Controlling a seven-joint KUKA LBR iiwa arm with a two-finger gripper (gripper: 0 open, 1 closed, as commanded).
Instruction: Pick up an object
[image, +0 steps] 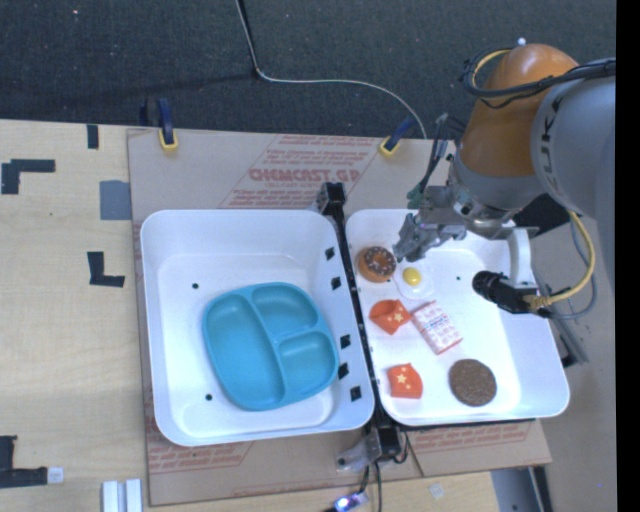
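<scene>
A cardboard-topped bench (290, 180) bears two white bins. The left bin (160, 300) holds a blue divided plate (268, 343). In the right bin (540, 370), the gripper (413, 243) hangs at twelve o'clock; its fingers' spread I cannot tell. Just below it lies a fried egg (413, 277), the doughnut (377, 263) at its nine o'clock, a brown cookie (472, 382) at five.

1. The arm (585, 120) is showing a smooth grey casing with a broad, rounded orange band (510, 105).
2. Yellow and black cables (580, 265) are looping along its side.
3. The tool (415, 243) is looking dark grey and metallic.
</scene>
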